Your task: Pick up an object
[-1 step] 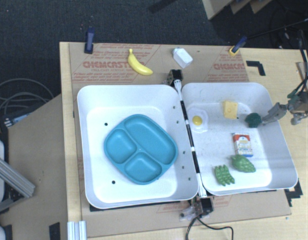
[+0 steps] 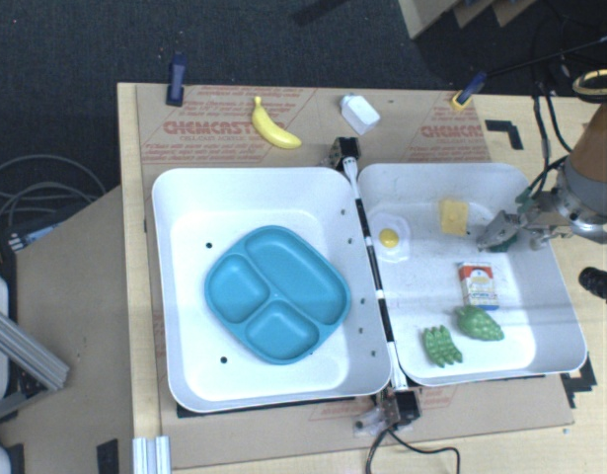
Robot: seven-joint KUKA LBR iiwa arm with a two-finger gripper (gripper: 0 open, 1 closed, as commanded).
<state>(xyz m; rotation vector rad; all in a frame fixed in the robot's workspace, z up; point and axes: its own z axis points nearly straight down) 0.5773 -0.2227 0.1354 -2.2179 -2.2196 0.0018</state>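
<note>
Left bin [image 2: 175,205]: one blue tray [image 2: 274,292], central. Right bin [image 2: 421,181]: five items — yellow block [image 2: 454,216] at 12 o'clock, egg [image 2: 389,237] at 9, carton [image 2: 478,286] central, two green pieces [image 2: 440,346] [image 2: 480,324] at 6. Gripper [image 2: 502,229] at 3 o'clock, beside the block; grip state cannot be told. Bench [image 2: 214,126]: one banana [image 2: 272,126], one white box [image 2: 360,114] at 12.

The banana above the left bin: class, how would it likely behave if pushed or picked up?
The banana lies on the flat bench on its curved side, so a push would probably spin or rock it rather than roll it. Its glossy yellow skin suggests a light plastic toy, possibly slippery between fingers.
</note>
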